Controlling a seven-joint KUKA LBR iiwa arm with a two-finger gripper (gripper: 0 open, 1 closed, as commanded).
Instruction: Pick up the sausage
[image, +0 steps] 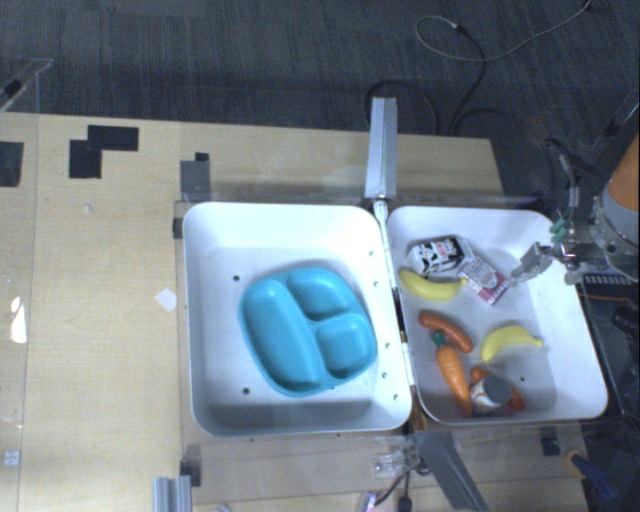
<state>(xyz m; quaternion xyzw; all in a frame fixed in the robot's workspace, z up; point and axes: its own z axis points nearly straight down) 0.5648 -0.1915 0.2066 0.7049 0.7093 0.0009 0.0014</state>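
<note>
One sausage (444, 329) lies in the right bin (590, 345), left of that bin's middle, slanting from upper left to lower right, free and not yet grasped. Just below it, and seemingly touching its lower end, lies a carrot (455, 375); to the right sits a banana (511, 341), near but apart, and above, close to the sausage's upper end, a second banana (432, 286). Further up are a black-and-white carton (437, 254) and a pink packet (485, 279), and toward the lower edge a small can-like thing (489, 393) rests against the carrot. The claw (530, 262) hangs at the upper right of this bin, well apart from the sausage, and whether it is released or clenched I cannot tell. I judge the step in hand to be the approach: nothing is held, and the arm must travel leftward and down the frame to come over the sausage, then turn so the grip crosses its short width. Room is tight there, with the carrot and the bin's left wall close by, so the descent should stay centred on the sausage. The left bin (215, 300) holds a blue tray (308, 329) and plays no part; the desk (90, 330) beyond is open.
</note>
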